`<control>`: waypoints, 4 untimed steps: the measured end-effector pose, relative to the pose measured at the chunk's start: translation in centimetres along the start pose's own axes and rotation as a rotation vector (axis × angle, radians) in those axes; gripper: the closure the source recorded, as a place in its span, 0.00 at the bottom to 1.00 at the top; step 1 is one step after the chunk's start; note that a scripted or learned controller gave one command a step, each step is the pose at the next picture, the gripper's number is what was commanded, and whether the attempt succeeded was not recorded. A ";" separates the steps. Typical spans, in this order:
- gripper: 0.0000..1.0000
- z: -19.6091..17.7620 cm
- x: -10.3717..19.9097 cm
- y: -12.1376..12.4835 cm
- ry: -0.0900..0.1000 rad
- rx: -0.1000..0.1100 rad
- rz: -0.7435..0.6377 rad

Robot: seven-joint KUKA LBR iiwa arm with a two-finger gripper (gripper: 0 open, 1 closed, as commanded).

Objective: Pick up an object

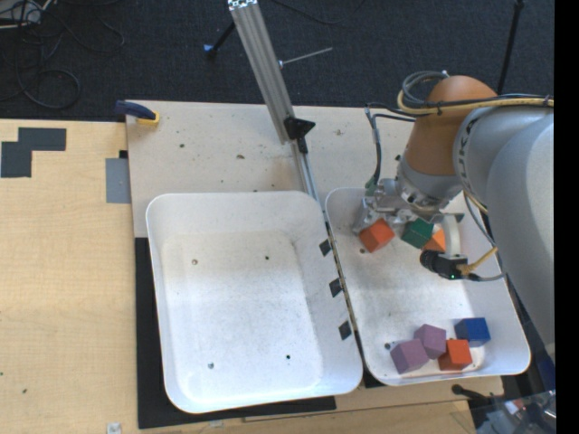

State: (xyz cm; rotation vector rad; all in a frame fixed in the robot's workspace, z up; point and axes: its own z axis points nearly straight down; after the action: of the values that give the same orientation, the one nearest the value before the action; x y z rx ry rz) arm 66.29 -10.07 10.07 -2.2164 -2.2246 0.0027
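In the camera view, the arm is reaching in from the right and hanging its gripper (384,217) over the far end of the right bin (412,373). An orange block (376,236) is sitting directly under the gripper, tilted on one corner and looking raised off the bin floor. That tilt suggests the block is hanging from the tool, not resting, but whether the gripper is actually clamping it cannot be told from this angle, since the wrist is covering the contact.

A green block (417,233) is lying just beside the orange one, partly tucked under the wrist, with a smaller orange piece (437,240) touching its right side.

At the near end of the same bin, two purple blocks (421,348), a blue block (472,330) and an orange-red block (456,354) are clustering together against the wall, probably having slid there. The left bin (172,215) is lying alongside, well apart from the gripper.
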 end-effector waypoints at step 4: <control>1.00 -19.1 -0.8 -1.7 0.000 -0.003 0.004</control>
State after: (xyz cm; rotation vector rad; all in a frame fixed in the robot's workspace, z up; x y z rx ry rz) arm 64.60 -10.87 29.19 -2.2223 -2.2212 -0.0007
